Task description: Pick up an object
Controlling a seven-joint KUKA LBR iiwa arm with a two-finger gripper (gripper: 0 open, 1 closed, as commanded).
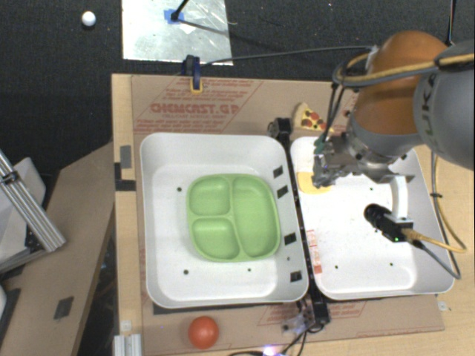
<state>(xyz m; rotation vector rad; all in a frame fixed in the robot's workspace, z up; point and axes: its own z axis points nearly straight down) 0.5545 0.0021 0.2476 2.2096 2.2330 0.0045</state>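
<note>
My gripper (320, 176) is low over the far left corner of the right bin (371, 273). Directly under it lies a flat yellow object (306, 183), partly hidden by the gripper. A green divided plate (232, 216) lies in the middle of the left bin (167, 162). The grey arm with its orange band (401, 65) reaches in from the right.
A pizza-slice toy (306, 116) lies on the cardboard behind the right bin. A red-orange ball (202, 331) sits on the bench in front of the left bin. A small white ball (89, 18) rests on the black surface at far left. A metal frame (30, 213) stands at the left edge.
</note>
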